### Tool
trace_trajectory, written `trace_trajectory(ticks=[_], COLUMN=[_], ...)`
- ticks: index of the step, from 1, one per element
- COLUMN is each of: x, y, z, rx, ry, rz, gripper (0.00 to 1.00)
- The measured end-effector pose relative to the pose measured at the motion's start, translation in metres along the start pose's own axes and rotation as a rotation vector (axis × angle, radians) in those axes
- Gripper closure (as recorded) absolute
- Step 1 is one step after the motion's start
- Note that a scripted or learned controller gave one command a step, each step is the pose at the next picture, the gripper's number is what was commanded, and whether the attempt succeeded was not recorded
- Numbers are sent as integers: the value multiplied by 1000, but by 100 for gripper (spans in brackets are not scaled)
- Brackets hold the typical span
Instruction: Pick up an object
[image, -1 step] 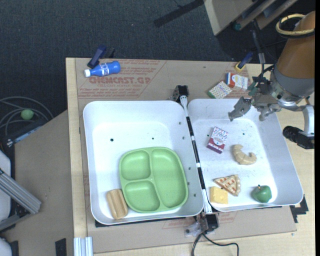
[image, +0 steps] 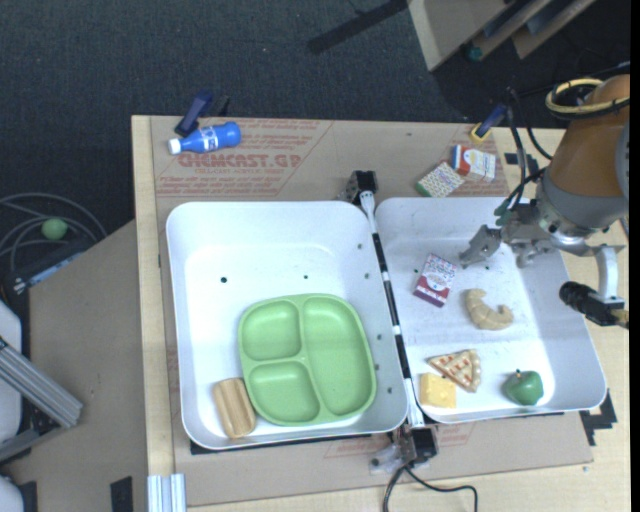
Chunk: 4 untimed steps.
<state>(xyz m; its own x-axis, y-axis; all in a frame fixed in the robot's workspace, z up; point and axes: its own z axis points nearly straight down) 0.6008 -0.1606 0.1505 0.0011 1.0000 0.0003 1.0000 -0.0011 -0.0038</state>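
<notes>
Over the far part of the right-hand shallow white bin (image: 570, 400) hang the grey arm's jaws (image: 506, 246), their two dark fingers spread apart with nothing between them. They sit above bare bin floor, near the back wall, reaching in from the right under the orange band of the arm.

Below them in that bin lie the candidate things to pick. A small red-and-white carton (image: 434, 279) lies near the dividing wall, just off the left finger. A tan croissant-shaped toy pastry (image: 488, 310) lies beside it toward the middle. Nearer the front edge rest a toy pizza slice with red topping (image: 457, 367), touching or almost touching a yellow cheese-like block (image: 437, 391), and a green toy pepper (image: 523, 386) in the front right corner.

The left-hand white bin (image: 200, 250) holds a light green plastic tray with three compartments (image: 304, 357) and a tan bread-like piece (image: 233, 406) just beside its front left corner.

On the table (image: 290, 150) behind the bins (outside both) lie a blue-and-white bottle (image: 205, 138) and two small printed packets (image: 458, 172).
</notes>
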Motion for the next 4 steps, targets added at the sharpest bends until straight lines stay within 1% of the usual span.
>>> trace_trajectory(ticks=[1,2,3,4], x=[-3,-4,79,121], y=[-26,-25,-27,-89], z=[67,56,-35,-68], rx=[0,-5,-6,-1], ry=[1,-1,0,1], rz=[-1,0,-3,-2], gripper=[0,100,100,100])
